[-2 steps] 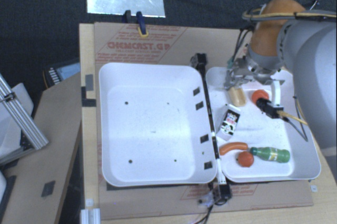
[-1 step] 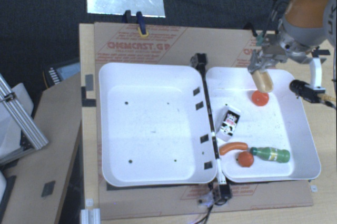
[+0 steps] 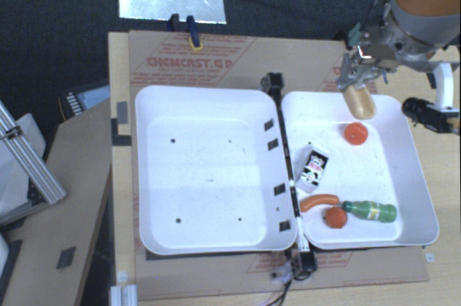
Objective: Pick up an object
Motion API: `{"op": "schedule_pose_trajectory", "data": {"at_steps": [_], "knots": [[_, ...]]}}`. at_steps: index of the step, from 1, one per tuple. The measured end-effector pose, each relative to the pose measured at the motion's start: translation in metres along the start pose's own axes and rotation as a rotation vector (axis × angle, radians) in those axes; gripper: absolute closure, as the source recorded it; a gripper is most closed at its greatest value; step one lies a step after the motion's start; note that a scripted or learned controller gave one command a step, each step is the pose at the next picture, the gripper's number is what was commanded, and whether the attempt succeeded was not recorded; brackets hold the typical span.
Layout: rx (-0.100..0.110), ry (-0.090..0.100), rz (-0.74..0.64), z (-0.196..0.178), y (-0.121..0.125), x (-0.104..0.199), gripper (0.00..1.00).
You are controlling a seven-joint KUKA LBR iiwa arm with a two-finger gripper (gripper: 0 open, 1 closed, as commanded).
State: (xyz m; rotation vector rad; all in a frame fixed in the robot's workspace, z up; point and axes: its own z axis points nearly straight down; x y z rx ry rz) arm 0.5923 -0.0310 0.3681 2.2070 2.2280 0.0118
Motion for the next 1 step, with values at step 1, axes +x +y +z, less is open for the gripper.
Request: {"op": "schedule_pose_trajectory", "data": {"at_steps": [1], "knots": [[0.002, 0.001, -0.001, -0.0698, -0.0595, 0.0589, 1.00]]}}
